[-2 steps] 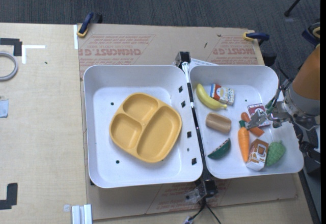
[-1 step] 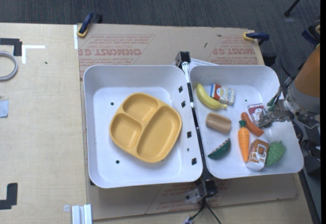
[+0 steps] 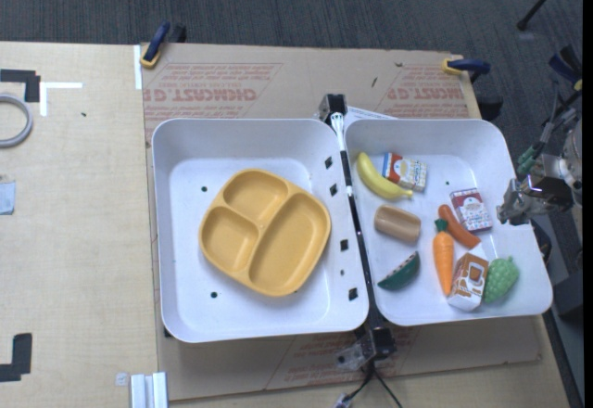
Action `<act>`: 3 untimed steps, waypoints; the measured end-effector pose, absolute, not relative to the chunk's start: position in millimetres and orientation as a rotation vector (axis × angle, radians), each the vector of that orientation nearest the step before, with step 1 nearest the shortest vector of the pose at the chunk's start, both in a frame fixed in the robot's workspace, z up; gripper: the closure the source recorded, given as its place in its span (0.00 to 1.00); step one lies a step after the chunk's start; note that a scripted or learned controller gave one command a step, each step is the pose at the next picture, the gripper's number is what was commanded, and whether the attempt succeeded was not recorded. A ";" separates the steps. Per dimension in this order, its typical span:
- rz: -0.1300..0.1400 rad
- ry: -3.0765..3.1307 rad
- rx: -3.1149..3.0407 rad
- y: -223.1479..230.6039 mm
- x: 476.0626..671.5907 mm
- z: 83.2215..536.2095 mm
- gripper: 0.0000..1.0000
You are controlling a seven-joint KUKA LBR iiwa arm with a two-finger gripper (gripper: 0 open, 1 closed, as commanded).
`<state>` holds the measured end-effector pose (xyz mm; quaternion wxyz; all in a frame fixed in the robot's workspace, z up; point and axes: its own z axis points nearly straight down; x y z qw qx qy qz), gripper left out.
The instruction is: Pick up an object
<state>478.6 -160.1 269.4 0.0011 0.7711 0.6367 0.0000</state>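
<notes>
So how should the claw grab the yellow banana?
Probably across its middle, coming straight down from above. The banana lies flat in the right bin, curving from top left to lower right, narrow enough to pinch. The milk carton sits close on its right, so tight room there.

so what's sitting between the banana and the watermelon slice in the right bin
In the camera view, a tan bread roll lies between the banana above and the watermelon slice below, apart from both.
</notes>
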 end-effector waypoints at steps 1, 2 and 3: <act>-0.001 2.001 2.417 -160.3 479.6 279.0 1.00; -0.002 2.004 2.413 -160.5 480.6 288.5 1.00; -0.003 2.008 2.409 -160.7 481.5 297.9 1.00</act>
